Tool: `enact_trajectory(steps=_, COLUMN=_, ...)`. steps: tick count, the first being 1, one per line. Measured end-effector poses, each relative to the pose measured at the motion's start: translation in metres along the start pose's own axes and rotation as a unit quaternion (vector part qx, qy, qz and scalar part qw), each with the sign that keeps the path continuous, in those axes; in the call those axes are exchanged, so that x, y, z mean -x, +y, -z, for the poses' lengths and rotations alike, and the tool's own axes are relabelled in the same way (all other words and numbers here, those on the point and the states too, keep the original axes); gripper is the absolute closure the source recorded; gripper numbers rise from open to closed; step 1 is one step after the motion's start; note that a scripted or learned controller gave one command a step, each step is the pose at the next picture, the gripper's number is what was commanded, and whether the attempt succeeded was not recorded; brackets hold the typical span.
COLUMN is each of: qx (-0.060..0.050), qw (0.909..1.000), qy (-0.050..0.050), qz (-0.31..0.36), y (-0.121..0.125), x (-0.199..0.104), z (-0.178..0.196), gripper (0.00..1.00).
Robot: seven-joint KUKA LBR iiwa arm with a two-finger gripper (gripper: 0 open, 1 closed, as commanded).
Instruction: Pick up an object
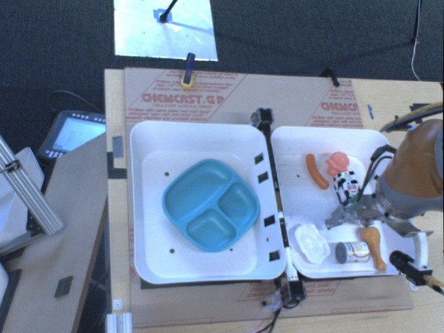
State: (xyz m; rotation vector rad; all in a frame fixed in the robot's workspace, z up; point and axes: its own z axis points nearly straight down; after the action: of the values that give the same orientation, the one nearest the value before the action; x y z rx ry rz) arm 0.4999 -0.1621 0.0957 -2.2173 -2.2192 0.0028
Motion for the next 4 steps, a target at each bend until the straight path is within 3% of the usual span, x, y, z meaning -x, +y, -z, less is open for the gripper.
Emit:
enact_trajectory(steps=1, qx=0.004, qw=1.0, qy=-0.001, qz=0.0, y=0.002, x=0.001, z=0.014, gripper=1.0)
enact_trajectory(steps=4, qx=0.006, qw=1.0, qy=-0.002, qz=0.002, y=-0.005, x=0.002, z=0.17, gripper=1.0)
